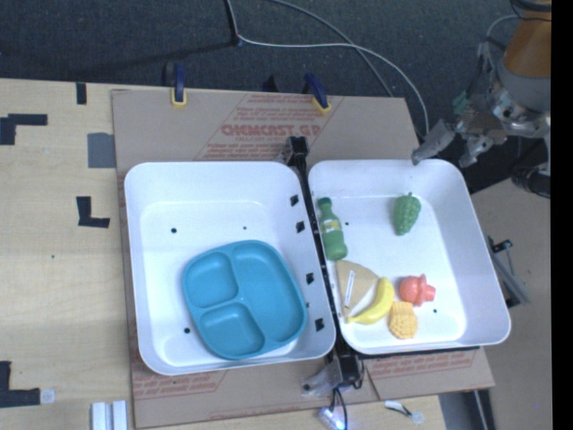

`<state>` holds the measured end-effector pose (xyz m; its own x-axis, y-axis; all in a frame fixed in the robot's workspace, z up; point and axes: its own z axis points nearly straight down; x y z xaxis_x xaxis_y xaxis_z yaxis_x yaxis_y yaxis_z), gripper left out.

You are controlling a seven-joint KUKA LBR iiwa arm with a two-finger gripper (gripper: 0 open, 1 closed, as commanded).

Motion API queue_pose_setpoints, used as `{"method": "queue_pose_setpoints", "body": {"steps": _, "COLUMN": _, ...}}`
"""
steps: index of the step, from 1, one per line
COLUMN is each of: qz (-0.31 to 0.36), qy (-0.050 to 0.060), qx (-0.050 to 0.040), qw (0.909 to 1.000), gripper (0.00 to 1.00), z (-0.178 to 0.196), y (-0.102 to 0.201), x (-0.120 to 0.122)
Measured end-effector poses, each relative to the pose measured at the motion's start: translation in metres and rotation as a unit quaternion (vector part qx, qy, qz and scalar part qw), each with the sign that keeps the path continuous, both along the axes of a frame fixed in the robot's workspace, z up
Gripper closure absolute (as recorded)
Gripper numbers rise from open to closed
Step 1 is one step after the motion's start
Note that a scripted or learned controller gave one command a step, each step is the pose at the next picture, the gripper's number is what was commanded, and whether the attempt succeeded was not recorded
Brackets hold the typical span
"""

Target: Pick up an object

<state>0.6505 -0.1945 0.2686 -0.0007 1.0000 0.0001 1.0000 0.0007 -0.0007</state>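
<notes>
The right bin (452,179) holds several toy foods. A green bottle (331,229) lies by its left wall and a green bumpy fruit (406,213) sits toward the back. At the front lie a beige sandwich wedge (354,283), a yellow banana (376,304), a red-orange piece (415,289) and a yellow corn cob (403,321). My gripper (445,155) hangs above the bin's back right corner, up and to the right of the green fruit. It is open, with nothing between its fingers.
The left bin (152,195) carries a blue divided plate (242,298). A black clip joins the two bins at the middle wall (309,240). A white cable (358,52) runs across the dark floor behind the cardboard sheet (260,124).
</notes>
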Motion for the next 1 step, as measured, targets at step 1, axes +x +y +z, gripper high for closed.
{"method": "queue_pose_setpoints", "body": {"steps": 1, "qz": -0.001, "qy": 0.005, "qx": 0.0011, "qw": 1.0, "gripper": 0.0, "z": -0.1277, "y": -0.0124, "x": -0.0188}}
